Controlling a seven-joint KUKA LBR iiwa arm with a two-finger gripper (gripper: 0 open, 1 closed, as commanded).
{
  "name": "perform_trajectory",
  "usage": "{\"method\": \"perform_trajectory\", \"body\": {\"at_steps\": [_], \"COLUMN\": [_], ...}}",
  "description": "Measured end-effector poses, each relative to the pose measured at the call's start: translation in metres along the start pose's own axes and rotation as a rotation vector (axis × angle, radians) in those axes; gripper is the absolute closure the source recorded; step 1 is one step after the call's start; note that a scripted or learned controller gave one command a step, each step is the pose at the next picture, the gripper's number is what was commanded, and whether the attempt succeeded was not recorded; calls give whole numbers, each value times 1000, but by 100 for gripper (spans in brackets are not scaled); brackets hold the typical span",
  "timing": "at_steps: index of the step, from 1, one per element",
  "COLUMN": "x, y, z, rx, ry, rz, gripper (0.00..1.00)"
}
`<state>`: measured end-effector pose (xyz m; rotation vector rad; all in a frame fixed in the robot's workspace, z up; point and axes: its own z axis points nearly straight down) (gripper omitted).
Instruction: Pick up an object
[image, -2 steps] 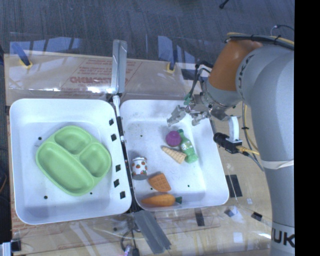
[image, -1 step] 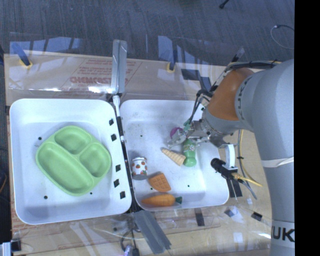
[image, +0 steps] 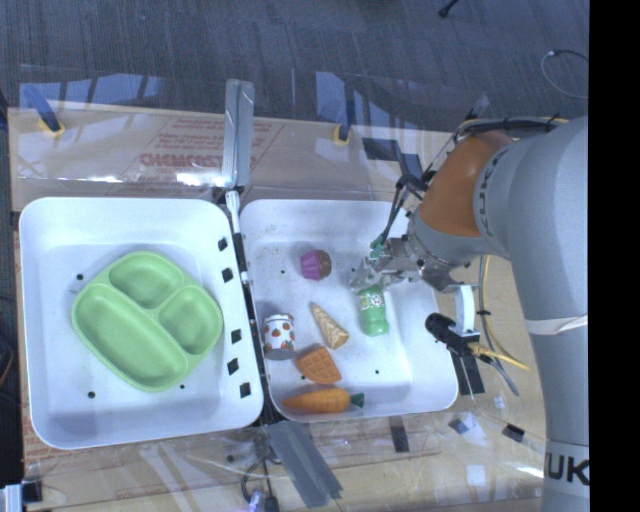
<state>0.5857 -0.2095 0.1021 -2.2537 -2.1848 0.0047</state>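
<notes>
Counting six toys in right bin (image: 425, 385), one green tray (image: 147, 318) left

My arm (image: 520, 200): grey, orange band | bins (image: 60, 400): white | divided plate (image: 146, 318): light green | bottle (image: 373, 311): green, pale label | cupcake (image: 316, 264): purple | carrot (image: 320, 402): orange (green tip) | cone (image: 329, 326): tan | waffle piece (image: 319, 366): orange | small cup (image: 278, 331): white, red-spotted
</notes>
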Motion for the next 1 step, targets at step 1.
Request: {"method": "perform_trajectory", "body": {"at_steps": [1], "x": [67], "y": [31], "z": [-87], "rx": [-2], "ry": [1], "rz": [120], "gripper": [100]}}
